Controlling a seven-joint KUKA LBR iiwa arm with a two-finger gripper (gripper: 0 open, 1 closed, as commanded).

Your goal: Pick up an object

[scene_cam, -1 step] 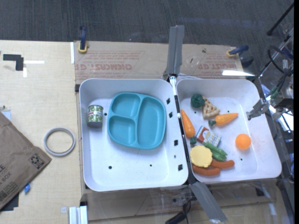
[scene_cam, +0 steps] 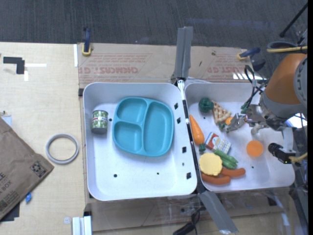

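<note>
My gripper (scene_cam: 234,123) hangs low in the right bin (scene_cam: 266,173), right beside the lower end of a tan waffle-patterned wedge (scene_cam: 221,113). Nothing is visibly held. A dark green toy vegetable (scene_cam: 206,105) lies just left of the wedge. An orange carrot (scene_cam: 196,129) lies along the bin's left wall. A small white and red packet (scene_cam: 217,142), a yellow piece (scene_cam: 211,164), a green pod (scene_cam: 226,157) and red sausages (scene_cam: 222,176) cluster at the front left. An orange ball (scene_cam: 254,148) rests below the wrist.
The left bin (scene_cam: 137,177) holds a blue divided plate (scene_cam: 144,126) and a small green can (scene_cam: 100,121) by its left wall. On the bench to the left lie a tape ring (scene_cam: 62,148) and a brown cardboard box (scene_cam: 14,170).
</note>
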